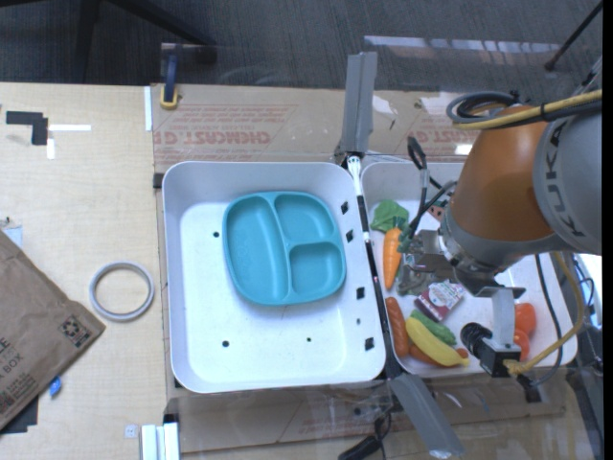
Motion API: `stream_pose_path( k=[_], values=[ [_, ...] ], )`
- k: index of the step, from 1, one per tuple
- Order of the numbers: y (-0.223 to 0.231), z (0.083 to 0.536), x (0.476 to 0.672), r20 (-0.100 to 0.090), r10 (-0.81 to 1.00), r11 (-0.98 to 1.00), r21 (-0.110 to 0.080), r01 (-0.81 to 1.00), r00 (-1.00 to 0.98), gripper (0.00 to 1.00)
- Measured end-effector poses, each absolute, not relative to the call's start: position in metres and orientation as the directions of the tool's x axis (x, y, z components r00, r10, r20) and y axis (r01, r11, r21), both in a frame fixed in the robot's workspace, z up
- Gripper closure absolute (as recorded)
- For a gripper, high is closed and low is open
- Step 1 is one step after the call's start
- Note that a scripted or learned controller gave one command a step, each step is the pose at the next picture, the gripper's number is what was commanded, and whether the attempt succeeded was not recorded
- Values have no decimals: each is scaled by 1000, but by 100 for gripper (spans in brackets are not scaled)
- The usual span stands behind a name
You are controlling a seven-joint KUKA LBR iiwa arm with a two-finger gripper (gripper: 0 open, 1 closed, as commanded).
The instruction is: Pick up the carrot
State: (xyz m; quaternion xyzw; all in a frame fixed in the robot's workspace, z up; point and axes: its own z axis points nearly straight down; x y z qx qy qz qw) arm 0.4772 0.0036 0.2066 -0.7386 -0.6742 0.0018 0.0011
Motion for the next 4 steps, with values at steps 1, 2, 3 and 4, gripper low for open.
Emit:
stream_pose_path(
  k=[1, 2, 3, 4],
  values=[
    [5, 215, 543, -2, 996, -86, -4, 996, 86, 100],
    [83, 191, 582, -1, 984, 177, -2, 984, -177, 100],
    [83, 191, 582, -1, 984, 177, -2, 984, -177, 0],
    [77, 193, 583, -1, 982, 187, -2, 982, -187, 0]
  ],
)
